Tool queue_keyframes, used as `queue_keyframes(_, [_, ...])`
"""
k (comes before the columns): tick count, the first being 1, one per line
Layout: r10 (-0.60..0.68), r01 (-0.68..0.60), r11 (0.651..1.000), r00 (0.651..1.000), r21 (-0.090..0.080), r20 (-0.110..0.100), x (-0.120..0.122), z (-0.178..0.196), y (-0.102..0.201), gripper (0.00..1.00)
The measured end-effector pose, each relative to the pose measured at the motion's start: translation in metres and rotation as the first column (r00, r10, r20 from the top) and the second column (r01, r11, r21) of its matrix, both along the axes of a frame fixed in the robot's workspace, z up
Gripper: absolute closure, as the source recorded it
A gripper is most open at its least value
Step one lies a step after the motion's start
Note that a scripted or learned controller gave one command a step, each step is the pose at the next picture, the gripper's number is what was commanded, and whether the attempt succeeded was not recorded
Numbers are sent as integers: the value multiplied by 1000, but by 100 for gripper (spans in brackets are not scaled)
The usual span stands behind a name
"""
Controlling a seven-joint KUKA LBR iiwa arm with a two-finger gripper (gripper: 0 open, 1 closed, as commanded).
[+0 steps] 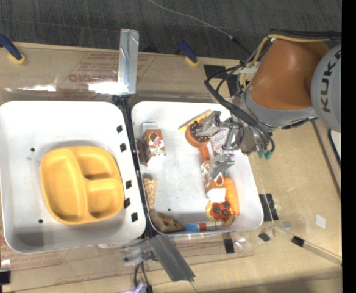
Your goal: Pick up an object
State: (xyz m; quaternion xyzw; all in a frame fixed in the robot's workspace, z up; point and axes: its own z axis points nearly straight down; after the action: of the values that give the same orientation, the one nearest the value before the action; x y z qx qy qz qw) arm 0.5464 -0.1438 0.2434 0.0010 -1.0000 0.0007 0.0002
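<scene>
arm [300,72] cut off at right edge, pincer [222,145] fingers indistinct

From my feed: dark grey carpet floor [74,8] along the top, thin white cable [166,8] trailing across it. Light wood bench [300,215] with brown cardboard sheet [62,66] taped down, blue clamps [10,47] on its far edge.

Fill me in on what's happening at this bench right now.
A grey KUKA arm with an orange band reaches in from the right, its gripper low in the right bin among a cluster of toy food items. Directly around it are a chocolate-frosted donut and an orange carrot; whether it holds anything cannot be told. A small brown carton lies near that bin's left wall. The left bin holds a yellow divided tray.
</scene>
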Motion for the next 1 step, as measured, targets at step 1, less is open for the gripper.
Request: queue_keyframes(1, [-13,13,1000,1000,4,-11,-13,-125,1,0])
